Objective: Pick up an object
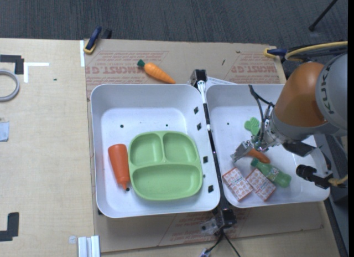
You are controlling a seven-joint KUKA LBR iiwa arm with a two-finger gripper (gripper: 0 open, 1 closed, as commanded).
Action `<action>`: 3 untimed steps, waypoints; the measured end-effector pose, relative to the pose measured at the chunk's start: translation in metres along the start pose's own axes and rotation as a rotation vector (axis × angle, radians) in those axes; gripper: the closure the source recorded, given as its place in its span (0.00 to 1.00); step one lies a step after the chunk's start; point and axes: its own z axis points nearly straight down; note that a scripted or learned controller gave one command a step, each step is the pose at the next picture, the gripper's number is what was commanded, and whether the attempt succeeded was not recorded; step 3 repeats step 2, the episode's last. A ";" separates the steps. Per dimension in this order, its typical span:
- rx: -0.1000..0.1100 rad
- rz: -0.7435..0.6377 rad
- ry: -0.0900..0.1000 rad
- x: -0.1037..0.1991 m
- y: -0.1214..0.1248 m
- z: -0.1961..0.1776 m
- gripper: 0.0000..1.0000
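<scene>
Camera view: we look down at a slant on two white bins side by side on the tabletop (44,156).
Arm: grey with an orange band, reaching in from the right over the right bin (221,112).
Gripper (249,152): low in the right bin, over a small orange piece (258,154); we cannot tell whether it grips anything (the wrist hides much of it).
Right bin contents: a green bottle (272,174) lying just right of the gripper, two red-and-white packets (249,184) side by side near the front wall, a pale green item (252,125) behind the gripper.
Left bin (105,98): a green divided plate (165,165) at centre, an orange cup (119,165) lying just left of it.
Outside the bins: a toy carrot (156,72) on the cardboard behind the left bin.
</scene>
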 end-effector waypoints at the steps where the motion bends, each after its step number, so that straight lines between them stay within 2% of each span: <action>1: -0.003 0.003 -0.002 -0.001 0.001 -0.010 1.00; 2: -0.002 -0.098 -0.002 0.063 -0.015 -0.149 1.00; 3: -0.002 -0.098 -0.002 0.063 -0.015 -0.149 1.00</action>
